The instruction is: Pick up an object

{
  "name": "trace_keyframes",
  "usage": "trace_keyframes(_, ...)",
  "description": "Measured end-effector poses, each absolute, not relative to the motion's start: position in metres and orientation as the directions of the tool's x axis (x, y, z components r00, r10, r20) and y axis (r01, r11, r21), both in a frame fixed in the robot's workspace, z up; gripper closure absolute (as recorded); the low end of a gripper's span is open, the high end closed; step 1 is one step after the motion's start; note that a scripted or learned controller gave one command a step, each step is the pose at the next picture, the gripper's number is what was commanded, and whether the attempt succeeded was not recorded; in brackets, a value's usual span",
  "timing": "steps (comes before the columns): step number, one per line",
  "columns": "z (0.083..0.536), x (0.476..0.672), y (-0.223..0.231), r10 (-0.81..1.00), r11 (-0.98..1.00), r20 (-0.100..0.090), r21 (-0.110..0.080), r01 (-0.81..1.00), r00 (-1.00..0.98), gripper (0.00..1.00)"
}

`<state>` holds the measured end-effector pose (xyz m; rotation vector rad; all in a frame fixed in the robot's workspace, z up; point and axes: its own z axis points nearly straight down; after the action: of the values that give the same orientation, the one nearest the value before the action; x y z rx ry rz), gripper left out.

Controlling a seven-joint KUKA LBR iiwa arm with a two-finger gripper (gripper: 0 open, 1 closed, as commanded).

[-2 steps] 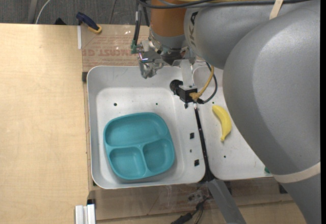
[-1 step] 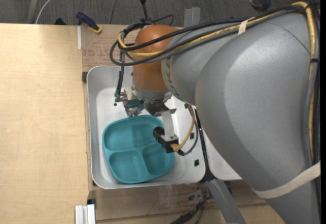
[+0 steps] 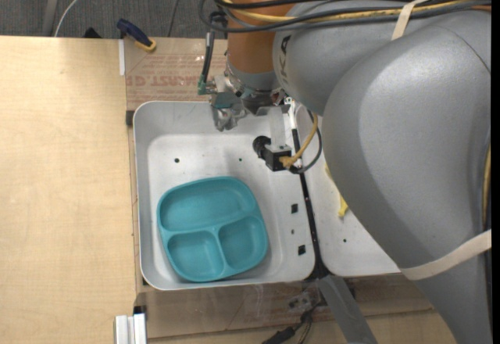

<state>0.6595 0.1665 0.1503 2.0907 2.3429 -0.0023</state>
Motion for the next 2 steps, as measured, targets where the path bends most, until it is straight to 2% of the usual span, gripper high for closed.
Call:
trace_keyframes(1,0.150,0.659,0.167,0.994,0.114,-0.002,-0.001,0.994,-0.114,0.00)
trace_keyframes(2,0.090,0.644,0.222,0.976,0.216,-0.001,-0.005,0.976,-0.216,0.00)
